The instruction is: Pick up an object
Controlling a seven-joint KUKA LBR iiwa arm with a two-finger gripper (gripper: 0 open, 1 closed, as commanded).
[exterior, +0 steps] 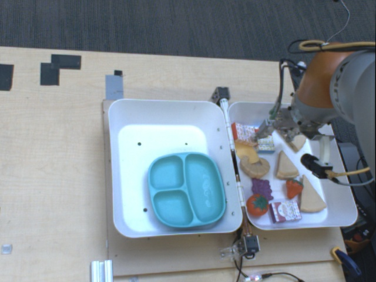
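The right bin [346, 215] holds several toy foods. Among them are a red and white packet [243, 131], a yellow piece [247, 153], a round tan bun [255, 168], purple grapes [262, 188], a tomato [257, 205] and a small red carton [285, 211]. It also holds a red pepper [294, 188] and two bread wedges [286, 167] [311, 198]. My gripper [268, 129] hangs low over the back of this bin, just above a small pale carton [265, 145] and beside the packet. The wrist hides what lies under it.
The left bin [126, 157] holds a blue three-part plate [187, 188]. A metal clamp rail [230, 140] runs between the two bins. The grey arm with its orange band [320, 78] covers the right bin's back right corner. A black cable [329, 172] loops over the right side.
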